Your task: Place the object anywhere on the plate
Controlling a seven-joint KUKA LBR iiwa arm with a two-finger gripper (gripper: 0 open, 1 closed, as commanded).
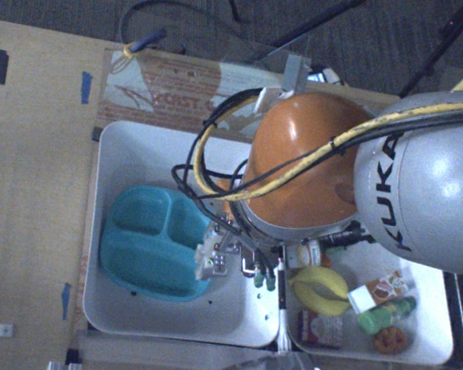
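Camera view recorded two white bins side by side on the bench. Left bin (95,289): one teal compartmented plate (156,242), lying toward the bin's left wall. Gripper (224,258): positioned at the plate's right edge, beneath the orange band (301,165) of the grey arm (442,189); whether it was spread or closed could not be told. Right bin (438,342): a yellow banana (319,289) near its left wall, a green bottle (385,315), a white block (361,299), a red packet (322,328), a brown round item (389,339) near the front edge.
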